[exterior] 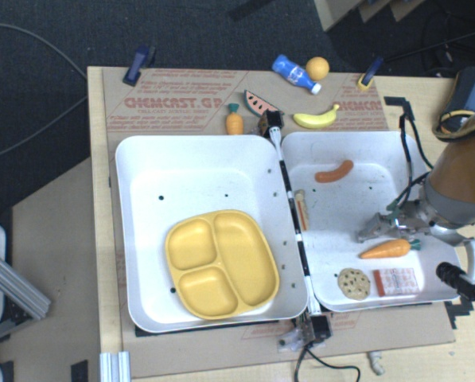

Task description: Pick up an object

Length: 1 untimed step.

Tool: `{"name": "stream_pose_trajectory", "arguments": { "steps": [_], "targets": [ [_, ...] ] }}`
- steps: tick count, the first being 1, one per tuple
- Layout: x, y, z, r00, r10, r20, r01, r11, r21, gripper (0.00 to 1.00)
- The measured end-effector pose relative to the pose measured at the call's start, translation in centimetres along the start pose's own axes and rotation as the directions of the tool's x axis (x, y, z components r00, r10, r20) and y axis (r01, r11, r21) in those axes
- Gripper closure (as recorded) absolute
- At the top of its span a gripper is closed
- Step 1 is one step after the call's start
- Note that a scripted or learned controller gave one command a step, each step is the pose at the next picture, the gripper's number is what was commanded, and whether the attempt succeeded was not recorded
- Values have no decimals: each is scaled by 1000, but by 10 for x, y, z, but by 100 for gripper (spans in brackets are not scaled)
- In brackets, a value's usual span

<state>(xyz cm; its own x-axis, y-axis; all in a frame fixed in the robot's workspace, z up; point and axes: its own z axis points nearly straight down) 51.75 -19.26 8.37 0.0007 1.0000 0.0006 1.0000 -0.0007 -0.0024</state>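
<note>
Nearest the camera, in the right bin (332,153), a round cookie (353,282) lay beside a red-and-white packet (396,281) along the front wall. Just behind them rested a toy carrot (387,249), its orange tip pointing left. The pincer (378,229) sat low over the bin floor immediately behind the carrot, close to it but with nothing visibly between its tips; whether they were spread or pressed together could not be told. The grey arm (460,177) reached in from the right. In the left bin (142,213), a yellow divided plate (219,263) lay toward the front. Farther back in the right bin lay a sausage (333,171). Beyond both bins, on the worktop (173,102), stood a small orange carrot piece (235,122), a watermelon slice (258,103), a banana (316,118), a blue bottle (294,73) and an orange (318,68).
</note>
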Motion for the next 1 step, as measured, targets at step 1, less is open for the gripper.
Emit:
{"name": "stream_pose_trajectory", "arguments": {
  "steps": [1],
  "targets": [
    [-16, 50, -1, 1000, -1, 2, 1, 1000, -4, 0]
  ]
}}
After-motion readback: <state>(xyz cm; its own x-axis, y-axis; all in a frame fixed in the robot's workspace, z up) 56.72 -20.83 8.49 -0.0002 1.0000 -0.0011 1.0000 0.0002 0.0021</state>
